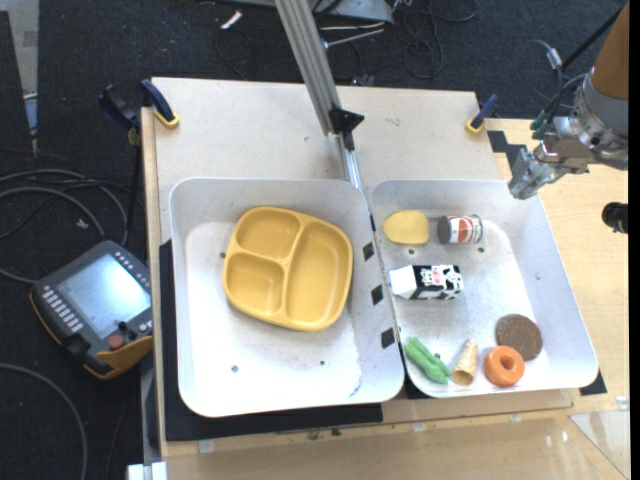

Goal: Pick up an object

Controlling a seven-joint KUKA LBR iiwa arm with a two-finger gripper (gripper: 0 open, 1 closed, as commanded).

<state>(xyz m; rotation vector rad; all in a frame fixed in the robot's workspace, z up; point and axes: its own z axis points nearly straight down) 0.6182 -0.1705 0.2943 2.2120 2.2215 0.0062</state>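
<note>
Seen from above, the grey two-finger gripper (523,183) hovers just outside the right white bin's (565,298) far right corner; whether it is spread cannot be told. An orange toy doughnut (504,366) lies near that bin's front right corner.

Arm (612,93) enters from right side, near surface's far right corner. Grey body, orange band visible at upper right of view. Wrist angles down and leftward. End effector (524,180) hangs past far right edge of surface, tip pointing down, raised above it. Nothing seen between its tips. Finger spacing too small and blurred to judge.
</note>
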